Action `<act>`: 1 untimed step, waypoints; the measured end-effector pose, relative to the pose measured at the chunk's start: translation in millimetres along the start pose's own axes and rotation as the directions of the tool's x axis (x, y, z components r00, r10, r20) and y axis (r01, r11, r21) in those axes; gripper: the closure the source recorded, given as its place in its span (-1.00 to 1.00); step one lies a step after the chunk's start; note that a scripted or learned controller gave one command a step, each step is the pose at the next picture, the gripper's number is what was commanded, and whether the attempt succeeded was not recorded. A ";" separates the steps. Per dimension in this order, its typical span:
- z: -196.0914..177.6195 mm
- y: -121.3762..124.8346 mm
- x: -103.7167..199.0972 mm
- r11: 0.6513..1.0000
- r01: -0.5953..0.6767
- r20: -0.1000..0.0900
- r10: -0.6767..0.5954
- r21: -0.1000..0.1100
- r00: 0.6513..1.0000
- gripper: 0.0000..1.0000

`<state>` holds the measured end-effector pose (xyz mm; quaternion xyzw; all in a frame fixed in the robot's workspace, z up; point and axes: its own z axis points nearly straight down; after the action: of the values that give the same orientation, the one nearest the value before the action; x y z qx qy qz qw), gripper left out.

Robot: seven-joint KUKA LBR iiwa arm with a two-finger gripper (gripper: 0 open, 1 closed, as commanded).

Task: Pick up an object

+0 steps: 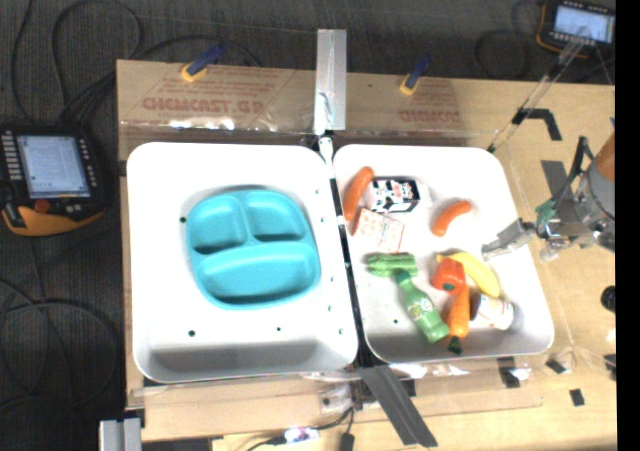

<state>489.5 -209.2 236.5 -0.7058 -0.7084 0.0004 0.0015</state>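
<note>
Camera view: looking down on two shallow white bins (510,189), side by side.
Landmark: green plastic bottle (412,294), lying slantwise in the right bin.
Right of bottle: yellow banana (477,272), orange carrot (459,311) and red piece (449,275), bunched and touching; white cup-like item (496,313) just beyond.
Above bottle: small black-and-white carton (393,194), orange sausage shape (356,193), second orange piece (451,216).
Left of bottle: turquoise divided plastic tray (253,245) in the other bin.
Gripper (503,242): at the right bin's right rim, well right of the bottle; nothing visibly held; opening cannot be told.
Progress: nothing picked; every object resting in the bins.
Left to do: likely reach in, descend, grasp, lift.
</note>
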 end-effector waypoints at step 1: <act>-5.2 -2.0 35.7 0.999 0.043 0.001 -0.043 0.000 0.999 -1.00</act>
<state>487.4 -173.5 241.7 -0.6904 -0.7234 0.0007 0.0011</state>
